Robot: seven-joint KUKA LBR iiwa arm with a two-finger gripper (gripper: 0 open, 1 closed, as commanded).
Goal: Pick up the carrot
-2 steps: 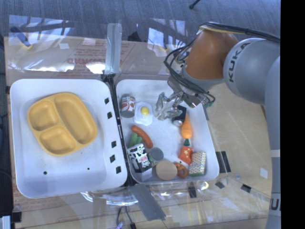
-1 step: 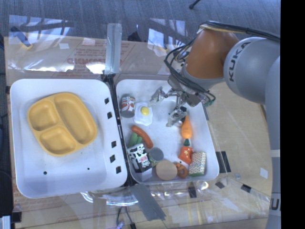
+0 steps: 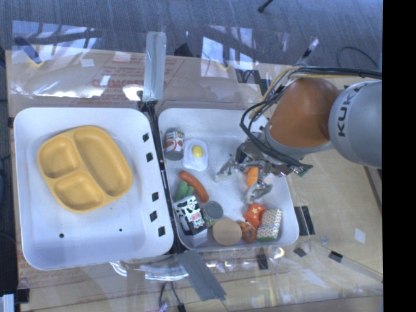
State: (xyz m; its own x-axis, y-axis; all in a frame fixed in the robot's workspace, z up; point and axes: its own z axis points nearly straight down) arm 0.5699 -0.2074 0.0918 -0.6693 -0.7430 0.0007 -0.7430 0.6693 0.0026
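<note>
- Camera view: gripper (image 3: 247, 174) hangs over the right bin (image 3: 286, 203), fingers spread wide, with the carrot (image 3: 252, 176) lying between them, not visibly clamped.
- We judge the carrot light, rigid, smooth and slippery; grip across its thicker middle.

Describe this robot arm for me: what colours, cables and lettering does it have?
The arm is thick, rounded and grey, with black "KUKA" lettering on its side and a glossy orange band above the wrist. Black and yellowish cables loop along it. At its end sits a small silvery metal tool with two thin fingers.
</note>
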